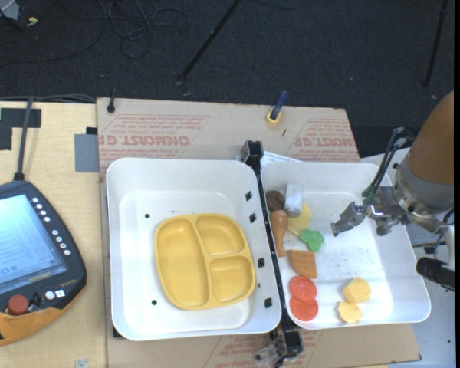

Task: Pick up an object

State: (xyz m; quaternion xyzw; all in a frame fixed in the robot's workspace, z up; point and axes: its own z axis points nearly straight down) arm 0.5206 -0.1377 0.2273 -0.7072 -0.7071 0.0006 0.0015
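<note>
1. While the pincer (pixel 345 222) hangs over the right bin (pixel 402 294), it holds nothing, and I cannot tell how far open it is.
2. The toys to pick sit in a bunch along the wall between the two bins: a green toy (pixel 312 240), an orange cone (pixel 279 225), a waffle (pixel 303 264) and two red rounds (pixel 303 297).
3. Two yellow toys (pixel 353 300) lie apart from that wall, nearer the bin's front.
4. If the pincer goes for the bunch, I think it could bump that wall or push one toy into the next.
5. It could also close on two toys at once, and both might slip out.
6. The yellow tray (pixel 205 261) in the left bin (pixel 130 205) is wide and flat, so it looks hard to grab.
</note>
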